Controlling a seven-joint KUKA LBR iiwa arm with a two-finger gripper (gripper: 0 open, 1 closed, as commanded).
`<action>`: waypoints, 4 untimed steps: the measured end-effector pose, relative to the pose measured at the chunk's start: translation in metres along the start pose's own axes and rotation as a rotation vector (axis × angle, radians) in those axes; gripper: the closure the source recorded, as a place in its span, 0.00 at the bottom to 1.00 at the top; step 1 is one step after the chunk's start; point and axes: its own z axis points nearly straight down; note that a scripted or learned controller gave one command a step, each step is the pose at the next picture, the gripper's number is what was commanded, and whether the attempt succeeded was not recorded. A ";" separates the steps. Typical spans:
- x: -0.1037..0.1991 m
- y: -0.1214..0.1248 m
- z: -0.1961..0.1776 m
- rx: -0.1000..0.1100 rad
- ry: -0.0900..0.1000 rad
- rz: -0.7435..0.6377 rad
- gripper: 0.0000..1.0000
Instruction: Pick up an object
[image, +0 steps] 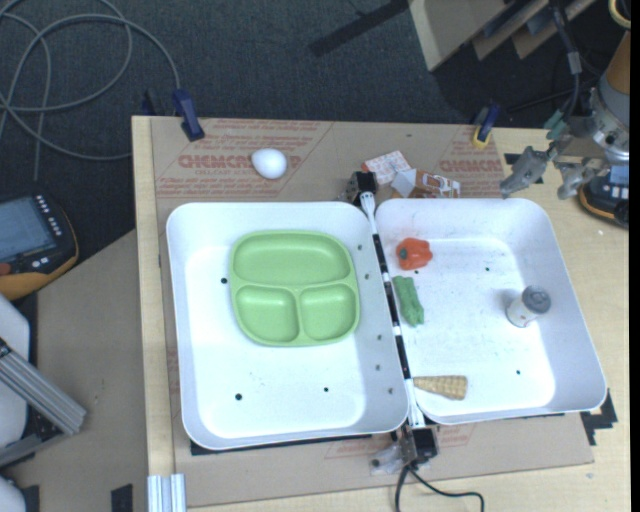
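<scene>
Two white bins sit side by side on the bench: the left bin (200, 400) holds a green divided tray (295, 287), and the right bin (560, 380) holds four small things. Against its left wall lie an orange-red pepper-like toy (413, 253) and, just near of it, a green strip (408, 300); a tan cone (441, 386) lies at the near edge, and a grey knob (528, 303) stands well apart toward the right. A white egg (268, 162) rests on the board beyond the left bin, with some wrappers (405, 176) beyond the seam between the bins. The gripper (548, 170) hangs at the far right, above the far rim of the right bin and away from every object; its two fingers look spread apart with nothing between them. Any of the four would do, and the knob seems the easiest: it stands clear of the walls and looks stiff and light, though probably smooth, so closing across its round body low down should hold. The pepper looks like hollow plastic, light and a little slippery, and sits close to the wall, which leaves little room for a finger on that side. The strip and cone lie flat, so a grasp across the narrow width would suit them.
</scene>
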 end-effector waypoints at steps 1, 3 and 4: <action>0.036 -0.019 0.111 0.004 0.002 -0.001 0.00; 0.080 0.009 0.184 0.000 0.000 0.000 0.00; 0.083 0.004 0.188 0.003 0.001 0.000 0.00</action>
